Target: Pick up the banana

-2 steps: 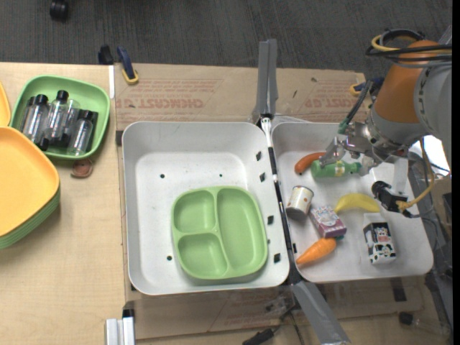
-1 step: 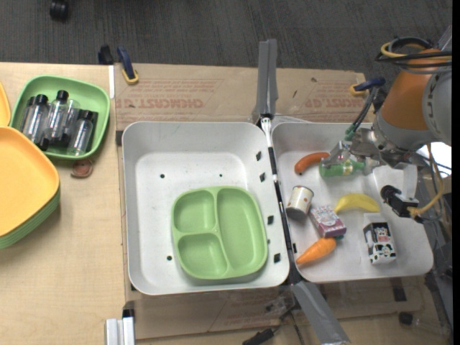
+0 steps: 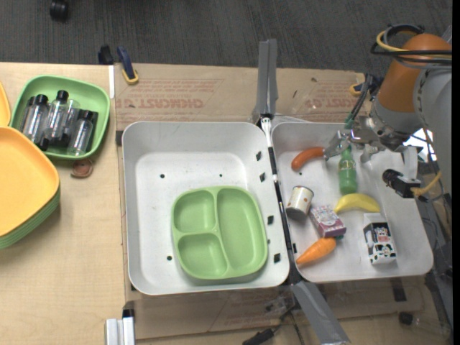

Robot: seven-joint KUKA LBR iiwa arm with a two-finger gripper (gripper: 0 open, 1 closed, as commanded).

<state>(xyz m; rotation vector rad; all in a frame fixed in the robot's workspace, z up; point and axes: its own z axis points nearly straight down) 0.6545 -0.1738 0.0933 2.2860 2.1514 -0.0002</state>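
The curved yellow banana [image 3: 357, 203] lies in the shallow white right bin [image 3: 410, 261]. The end effector [image 3: 350, 144] hovers spread open above a small green bottle [image 3: 347, 172], grasping nothing.

Banana [image 3: 357, 203]: yellow, lying flat in your right-hand bin.
You see it curved, ends turned down toward the near edge, lengthwise across the bin, right of centre, resting free on the floor.

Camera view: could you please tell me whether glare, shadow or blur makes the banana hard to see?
Camera view: lighting is even and soft; the yellow banana is sharp against the right white plastic bin, with a faint shadow beneath; no glare on it; the gripper looks slightly soft.
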